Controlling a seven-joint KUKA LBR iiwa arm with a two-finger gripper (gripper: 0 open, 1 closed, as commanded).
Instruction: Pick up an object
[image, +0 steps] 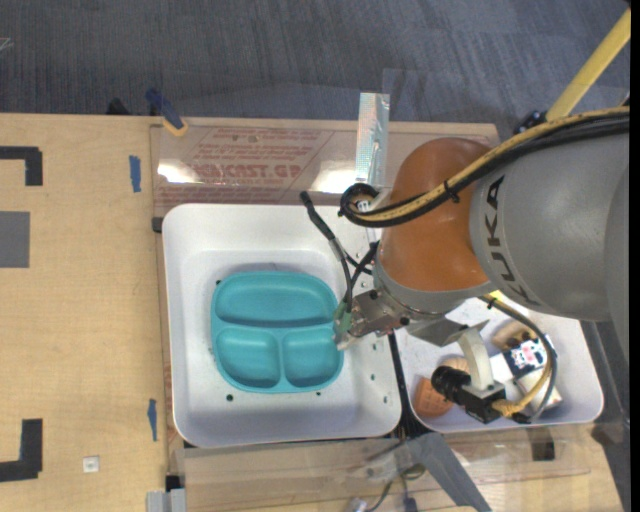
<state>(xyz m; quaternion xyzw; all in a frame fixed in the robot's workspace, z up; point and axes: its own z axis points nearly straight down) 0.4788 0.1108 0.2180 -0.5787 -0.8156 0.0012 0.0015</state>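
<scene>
A teal divided plate (276, 331) with three compartments lies flat in the middle of the left white bin (190, 300). My gripper (345, 325) is down at the plate's right rim, right against or just above it. The grey arm with its orange band (430, 225) leans over the wall between the two bins and hides much of the right bin. I see nothing lifted off the bin floor.
In the right bin (585, 400), a brown round object (430, 401) lies near the front left corner and a small white item with dark print (524, 353) sits behind it. A clear panel (250, 160) stands behind the left bin. Bare wooden bench (70, 300) lies to the left.
</scene>
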